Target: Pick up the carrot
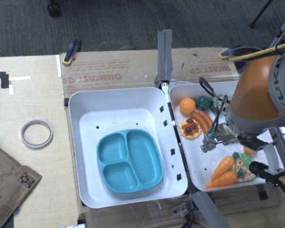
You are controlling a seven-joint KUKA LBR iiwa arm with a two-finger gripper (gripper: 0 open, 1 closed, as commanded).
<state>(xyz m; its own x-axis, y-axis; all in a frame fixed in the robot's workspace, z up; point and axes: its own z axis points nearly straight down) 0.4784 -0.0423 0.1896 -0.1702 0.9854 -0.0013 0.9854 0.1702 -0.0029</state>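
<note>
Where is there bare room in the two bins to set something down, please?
Left bin: a bare strip between its far wall and the blue tray. Right bin: crowded, with the pizza, the carrots and the gripper; only a small gap between them.

Upper middle, the cardboard strip [144, 67] bears upside-down red "CHEMCAST GP" lettering; lower left, the brown box [9, 186] reads "BOX".

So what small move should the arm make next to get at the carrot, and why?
Probably shift the gripper toward the near edge of the right bin and lower it. The carrot lies below the gripper in the camera view, apart from it, beside a second carrot and a pizza slice, so nothing is gripped yet.
</note>
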